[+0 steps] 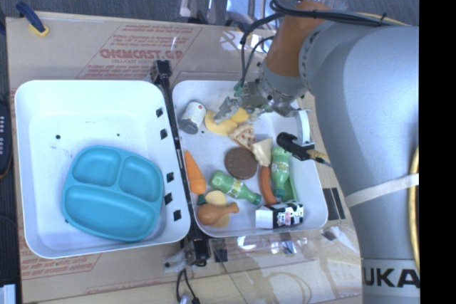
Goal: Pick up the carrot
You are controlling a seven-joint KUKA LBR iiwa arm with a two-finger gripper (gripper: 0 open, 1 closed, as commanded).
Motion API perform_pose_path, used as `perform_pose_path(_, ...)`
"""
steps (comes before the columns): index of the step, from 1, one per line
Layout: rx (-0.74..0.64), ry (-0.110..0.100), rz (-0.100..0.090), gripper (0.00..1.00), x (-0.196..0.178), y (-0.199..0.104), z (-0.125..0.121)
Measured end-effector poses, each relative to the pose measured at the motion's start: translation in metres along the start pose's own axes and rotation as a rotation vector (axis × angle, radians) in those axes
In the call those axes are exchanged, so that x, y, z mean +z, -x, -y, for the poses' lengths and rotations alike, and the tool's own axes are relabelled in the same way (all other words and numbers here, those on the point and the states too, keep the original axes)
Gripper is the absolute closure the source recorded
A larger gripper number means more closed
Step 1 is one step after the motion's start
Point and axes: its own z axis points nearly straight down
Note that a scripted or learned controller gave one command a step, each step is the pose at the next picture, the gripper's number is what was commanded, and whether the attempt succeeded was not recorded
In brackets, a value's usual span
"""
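Two white bins sit side by side on the worktop, and all the action is in the right bin. The pincer hangs low over that bin's far edge, just above a yellow banana-like toy; whether it is spread or closed I cannot tell from here, and I see nothing in its grip. The carrot lies well away from it, tight along the bin's left wall, a smooth orange taper pointing toward the far side. That's an awkward spot, I'd say: the wall leaves little room on one side. Its blunt end is touching or nearly touching a drumstick-shaped toy at the near-left corner. A glossy green bottle slants beside it, a flat brown disc sits mid-bin, and an orange sausage shape lies further right. The left bin holds a blue compartment tray, matte plastic with rounded edges.
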Motion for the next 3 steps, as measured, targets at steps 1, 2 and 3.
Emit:
perform_pose_path(1, 0.010, 0.025, 0.007, 0.00, -0.153, 0.010, 0.023)
perform_pose_path(2, -0.223, 0.007, 0.001, 0.00, 0.006, 0.007, 0.005)
perform_pose_path(3, -0.233, 0.006, 0.003, 1.00, -0.007, 0.006, 0.003)
